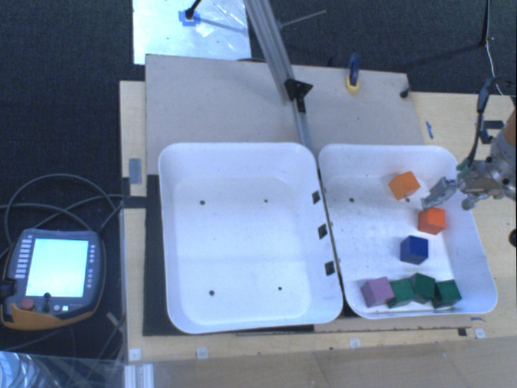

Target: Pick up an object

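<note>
I can't read a single word, number or brand from here — the handheld pendant [52, 277] left of the worktop [242, 95] shows only a blank, glowing screen.

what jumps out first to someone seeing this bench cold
The bright blocks in the right bin: two orange blocks, a blue one, and a purple-and-green cluster at its near edge. The gripper hangs by the orange pair, and a lit pendant lies far left.
</note>
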### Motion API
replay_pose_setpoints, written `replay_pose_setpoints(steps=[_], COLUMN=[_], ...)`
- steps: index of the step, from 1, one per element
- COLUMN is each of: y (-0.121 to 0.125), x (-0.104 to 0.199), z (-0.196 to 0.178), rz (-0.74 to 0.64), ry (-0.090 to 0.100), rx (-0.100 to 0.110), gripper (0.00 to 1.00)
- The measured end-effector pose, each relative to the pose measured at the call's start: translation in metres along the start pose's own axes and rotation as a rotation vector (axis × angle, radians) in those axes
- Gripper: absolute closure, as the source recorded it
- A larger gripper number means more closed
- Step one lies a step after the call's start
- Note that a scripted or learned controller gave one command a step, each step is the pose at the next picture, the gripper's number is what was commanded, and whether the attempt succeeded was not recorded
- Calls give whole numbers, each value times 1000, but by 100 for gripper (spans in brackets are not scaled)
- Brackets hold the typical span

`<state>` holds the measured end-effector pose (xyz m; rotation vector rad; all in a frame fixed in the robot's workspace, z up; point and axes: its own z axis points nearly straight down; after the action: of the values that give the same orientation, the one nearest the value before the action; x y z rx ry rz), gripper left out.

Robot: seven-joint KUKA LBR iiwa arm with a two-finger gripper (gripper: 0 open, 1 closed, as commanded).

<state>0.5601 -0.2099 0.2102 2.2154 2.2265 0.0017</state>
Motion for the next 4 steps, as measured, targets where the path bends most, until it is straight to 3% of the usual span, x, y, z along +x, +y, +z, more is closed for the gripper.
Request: replay_pose_setpoints(steps=[1,2,3,4], y=[0,0,4,6], x=[0,8,10,10], z=[0,60,93,95], rz=[0,1,2,2], ry=[0,1,-9,-10], rx=[0,5,-20,-23], gripper=[0,0,0,0])
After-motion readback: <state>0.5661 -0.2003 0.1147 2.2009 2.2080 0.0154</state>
